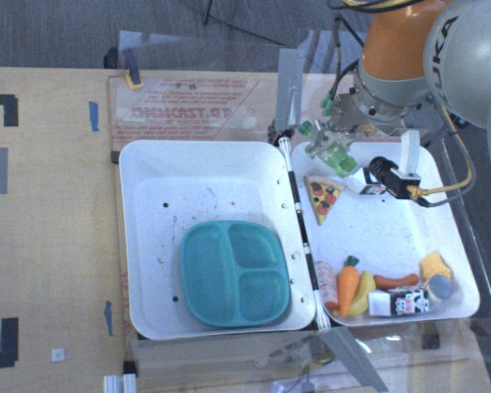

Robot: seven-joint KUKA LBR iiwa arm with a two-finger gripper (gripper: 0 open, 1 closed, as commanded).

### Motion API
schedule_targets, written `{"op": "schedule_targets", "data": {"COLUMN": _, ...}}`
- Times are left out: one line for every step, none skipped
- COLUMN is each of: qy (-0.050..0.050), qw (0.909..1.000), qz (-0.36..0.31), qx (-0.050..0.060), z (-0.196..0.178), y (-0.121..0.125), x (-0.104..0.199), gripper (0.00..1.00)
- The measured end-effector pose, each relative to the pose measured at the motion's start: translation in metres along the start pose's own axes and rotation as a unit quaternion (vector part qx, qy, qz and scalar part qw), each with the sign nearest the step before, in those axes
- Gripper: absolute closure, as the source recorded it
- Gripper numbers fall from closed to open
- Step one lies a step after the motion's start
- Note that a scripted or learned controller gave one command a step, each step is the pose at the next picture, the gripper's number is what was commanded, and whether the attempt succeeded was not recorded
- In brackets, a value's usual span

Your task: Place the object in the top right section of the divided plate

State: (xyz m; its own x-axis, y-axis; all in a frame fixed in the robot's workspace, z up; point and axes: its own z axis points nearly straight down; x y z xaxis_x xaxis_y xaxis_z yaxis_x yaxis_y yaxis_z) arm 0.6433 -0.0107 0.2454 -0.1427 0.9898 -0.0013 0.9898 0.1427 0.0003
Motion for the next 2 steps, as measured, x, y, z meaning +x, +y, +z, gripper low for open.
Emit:
{"op": "schedule_targets", "data": {"qy": 0.0, "qw": 0.9985, "qz": 0.055, "qx": -0.001, "z": -0.037, "y": -0.023, "x": 0.011, "gripper": 1.0}}
{"op": "schedule_targets", "data": {"qy": 0.001, "qw": 0.9934, "qz": 0.114, "qx": 0.002, "z": 0.046, "y": -0.053, "x": 0.099, "gripper": 1.0}}
